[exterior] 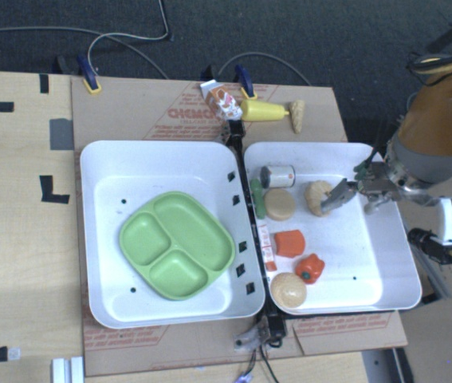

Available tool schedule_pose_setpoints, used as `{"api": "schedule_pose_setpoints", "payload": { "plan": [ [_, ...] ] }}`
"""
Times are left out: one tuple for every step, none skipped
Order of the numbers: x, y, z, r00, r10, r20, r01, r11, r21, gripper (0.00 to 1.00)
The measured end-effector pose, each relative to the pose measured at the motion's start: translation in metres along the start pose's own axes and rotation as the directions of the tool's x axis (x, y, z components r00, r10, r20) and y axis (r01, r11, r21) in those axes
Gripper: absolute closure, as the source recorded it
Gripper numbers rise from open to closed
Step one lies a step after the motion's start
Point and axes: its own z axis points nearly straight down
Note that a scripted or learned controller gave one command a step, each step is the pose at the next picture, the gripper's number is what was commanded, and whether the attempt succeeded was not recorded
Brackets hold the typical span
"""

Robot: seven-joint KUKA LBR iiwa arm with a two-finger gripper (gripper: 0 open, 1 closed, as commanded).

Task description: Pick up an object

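Presently, grey two-finger gripper (pixel 336 197) hangs in right white bin (pixel 385 270), centre-right of frame, touching tan round lump (pixel 318 197); jaw state cannot be told. Lump shows no long axis.

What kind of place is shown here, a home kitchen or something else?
Probably a robotics lab bench, not a kitchen: two white bins sit on cardboard, toy food such as a red pepper lies inside one, and cables trail across the dark floor.

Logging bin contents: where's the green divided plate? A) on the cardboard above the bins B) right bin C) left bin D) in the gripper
C: the green divided plate lies flat inside the left bin, alone there; the small items sit in the right bin.
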Motion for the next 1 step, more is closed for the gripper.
{"api": "schedule_pose_setpoints", "payload": {
  "plan": [
    [0.0468,-0.0579,0.1266,1.000,0.000,-0.002,0.000,1.000,-0.001,0.00]
  ]
}}
